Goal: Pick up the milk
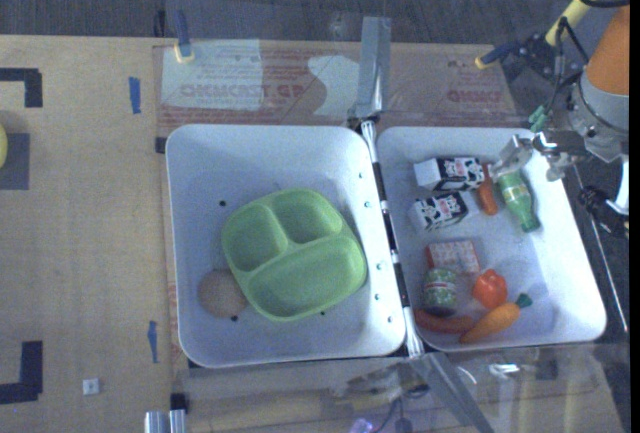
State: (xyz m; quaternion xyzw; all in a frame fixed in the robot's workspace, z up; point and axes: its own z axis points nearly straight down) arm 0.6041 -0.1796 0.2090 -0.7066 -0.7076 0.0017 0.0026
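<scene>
Camera view, looking down at a slant. You have 2 white bins side by side: left bin [190,221] and right bin [575,261].

Left bin: green divided plate [292,253] near centre, tilted a little. A round beige item [221,292] sits at the plate's 8 o'clock, touching its edge.

Right bin: 2 milk cartons, black-and-white cow print. Upper milk carton [449,172] lies toward the bin's 11 o'clock; lower milk carton [439,211] sits just beside it at its 6 o'clock. Both lie on their sides. A small orange piece [488,198] sits at the upper carton's 4 o'clock. A green bottle [518,200] lies beside that, at the bin's 1 o'clock.

Lower half of the right bin: pinkish box [453,254], a can [440,289], a red pepper [489,287], a carrot [495,320], a red chilli [445,323] along the 6 o'clock wall.

The gripper [529,149] hangs over the bin's 1 o'clock corner, just above the green bottle's top, at the upper carton's 2 o'clock. You cannot tell how its tool is set; nothing shows in it.
</scene>
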